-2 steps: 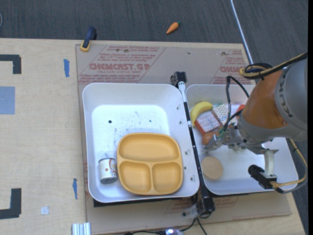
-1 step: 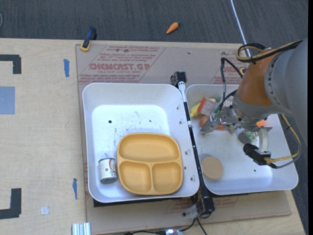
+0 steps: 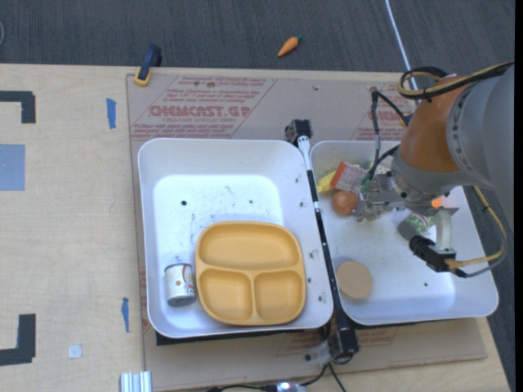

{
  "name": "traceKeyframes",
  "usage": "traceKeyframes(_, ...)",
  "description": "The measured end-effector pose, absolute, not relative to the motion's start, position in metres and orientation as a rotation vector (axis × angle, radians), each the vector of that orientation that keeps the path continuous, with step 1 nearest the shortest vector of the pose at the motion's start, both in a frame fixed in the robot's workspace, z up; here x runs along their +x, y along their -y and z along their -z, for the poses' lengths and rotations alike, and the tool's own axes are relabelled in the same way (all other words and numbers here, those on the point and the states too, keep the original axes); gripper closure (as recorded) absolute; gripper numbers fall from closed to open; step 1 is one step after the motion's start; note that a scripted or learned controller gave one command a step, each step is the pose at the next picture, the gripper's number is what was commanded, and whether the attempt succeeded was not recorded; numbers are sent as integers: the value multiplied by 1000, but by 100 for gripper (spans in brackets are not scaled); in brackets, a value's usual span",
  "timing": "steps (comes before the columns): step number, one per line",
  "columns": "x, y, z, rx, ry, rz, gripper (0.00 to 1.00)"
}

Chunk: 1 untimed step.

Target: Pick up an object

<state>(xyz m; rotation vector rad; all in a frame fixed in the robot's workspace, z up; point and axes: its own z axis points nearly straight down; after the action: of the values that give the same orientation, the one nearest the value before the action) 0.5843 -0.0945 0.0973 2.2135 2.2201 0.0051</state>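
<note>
Wooden bench (image 3: 65, 243) under printed cardboard sheet (image 3: 212, 104) bearing two white bins (image 3: 151, 219).

Bright, even overhead light gives soft shadows, mild glare inside the left bin (image 3: 163, 170), and slightly soft focus.

You see the arm (image 3: 482, 129) coming in from the frame's right edge, its orange band (image 3: 429, 137) at centre right. Below it the wrist angles down and left, ending in the gripper (image 3: 369, 207) at right-centre.
</note>
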Motion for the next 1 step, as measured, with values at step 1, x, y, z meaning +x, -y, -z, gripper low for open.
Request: traceKeyframes(1,584,94,-97,2214,-2220,-4,0)
